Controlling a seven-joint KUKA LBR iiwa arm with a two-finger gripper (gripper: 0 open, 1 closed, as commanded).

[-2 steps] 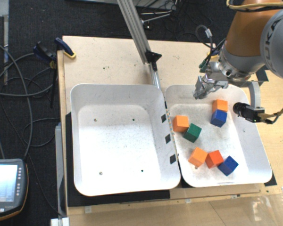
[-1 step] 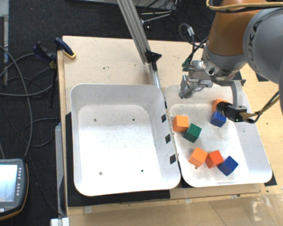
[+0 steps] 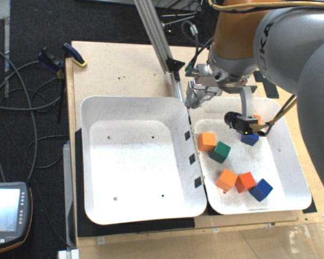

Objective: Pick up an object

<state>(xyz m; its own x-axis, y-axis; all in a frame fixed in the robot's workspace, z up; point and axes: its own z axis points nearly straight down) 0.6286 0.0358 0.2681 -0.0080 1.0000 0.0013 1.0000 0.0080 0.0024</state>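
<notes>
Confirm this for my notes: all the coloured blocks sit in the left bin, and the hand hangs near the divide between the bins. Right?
Wrong bin. The camera view shows the blocks, such as the green block and the red block, in the right bin, not the left bin. The hand does hang near the divide.

The gripper [image 3: 197,97] hung over the upper left of the right bin [image 3: 291,166], above an orange block [image 3: 207,141] and green block [image 3: 221,152].

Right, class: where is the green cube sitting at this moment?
The green cube lies in the right bin, just below and right of an orange cube, touching it.
</notes>
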